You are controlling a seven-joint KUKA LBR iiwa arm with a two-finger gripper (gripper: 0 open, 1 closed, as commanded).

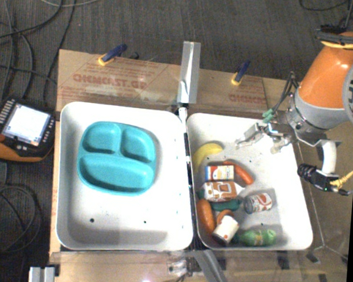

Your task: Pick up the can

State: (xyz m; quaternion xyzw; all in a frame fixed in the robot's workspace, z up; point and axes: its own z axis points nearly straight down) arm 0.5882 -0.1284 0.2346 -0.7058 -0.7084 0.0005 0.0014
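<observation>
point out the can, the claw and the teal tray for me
can (259, 202), camera view, on its red and white side, lying in the right bin
claw (264, 137), camera view, midway between its fingertips
teal tray (118, 157), camera view, on the ridge between its compartments

This looks like a robotics lab: a cardboard-topped bench (138, 82) held by blue clamps (112, 54) carries two white bins (65, 220), a control pendant (19, 128) with a lit screen lies beside it, and loose cables (26, 38) trail over the dark carpeted floor.
</observation>
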